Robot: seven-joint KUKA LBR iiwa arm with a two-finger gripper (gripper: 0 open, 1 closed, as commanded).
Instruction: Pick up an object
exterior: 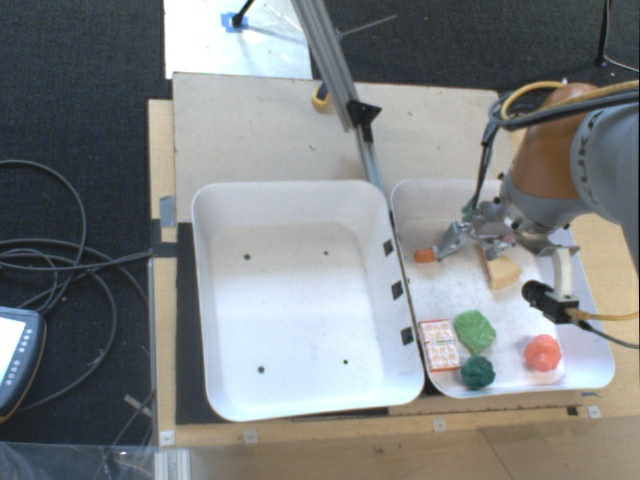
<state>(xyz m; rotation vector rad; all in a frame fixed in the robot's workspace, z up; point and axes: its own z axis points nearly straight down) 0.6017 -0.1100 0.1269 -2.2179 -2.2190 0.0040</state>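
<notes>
Hovering low in the right bin, my gripper has fingers I cannot tell apart as spread or closed. A small orange block sits just beside its tip, a tan wedge behind it, green pieces nearer me.

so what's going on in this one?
The arm is reaching into the right bin, with its gripper low over the bin's far-left part, just above a small orange piece. Nothing is visibly held. A tan block lies just to the right under the wrist. Along the near edge sit a patterned card, a light green item, a dark green one and a red-orange one. The left bin sits beside it.
</notes>
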